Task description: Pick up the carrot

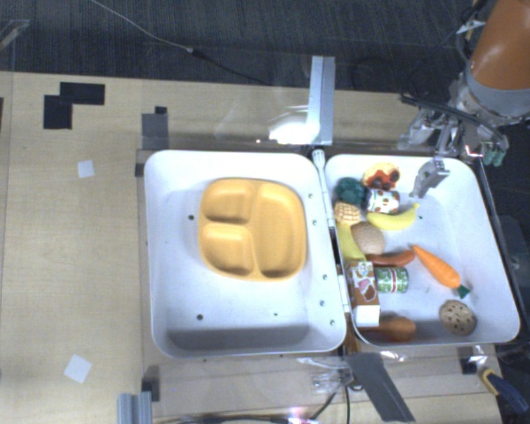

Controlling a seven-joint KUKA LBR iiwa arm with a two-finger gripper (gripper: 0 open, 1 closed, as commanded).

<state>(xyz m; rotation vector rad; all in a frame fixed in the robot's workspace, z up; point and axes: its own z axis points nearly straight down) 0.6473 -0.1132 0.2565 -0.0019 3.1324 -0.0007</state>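
Orange carrot (439, 267), one, among toy foods, right bin (488, 237).

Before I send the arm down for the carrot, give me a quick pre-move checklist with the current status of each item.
1. Carrot in sight: ok, it lies in the right bin, tilted, green tip toward the lower right.
2. Pincer over the carrot: not ok, it hangs near the bin's upper edge, beside the banana.
3. Pincer free of load: ok, nothing shows between its fingers.
4. Room around the carrot: not ok on its left, where its orange end is close to the sausage; whether they touch, cannot tell.
5. Cookie out of the way: ok, it sits below the green tip, apart.
6. Finger opening: cannot tell.
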